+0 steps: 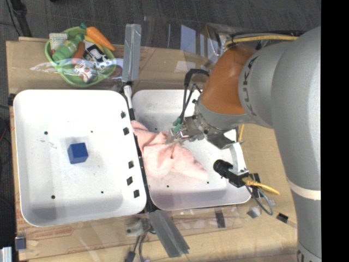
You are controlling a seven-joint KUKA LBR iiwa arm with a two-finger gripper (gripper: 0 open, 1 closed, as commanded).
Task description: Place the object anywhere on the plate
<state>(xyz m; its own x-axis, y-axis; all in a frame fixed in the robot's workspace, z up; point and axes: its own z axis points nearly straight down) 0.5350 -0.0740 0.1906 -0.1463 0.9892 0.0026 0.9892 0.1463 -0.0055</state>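
A small blue cube (78,152) lies in the left white bin (32,108), left of its middle. A crumpled pink cloth (166,157) spreads over the left and middle floor of the right white bin (158,100). My gripper (178,136) hangs low over the cloth's upper edge, at or just above the fabric. The wrist and the orange band behind it hide part of the right bin's far right side. The cube is far to the left of the gripper, across the wall between the bins.
A green bowl (60,72) with toy vegetables and small packets stands on the bench behind the left bin. Grey clamps and tape strips sit along the divider (132,146) between the bins. The arm's big grey body fills the right side.
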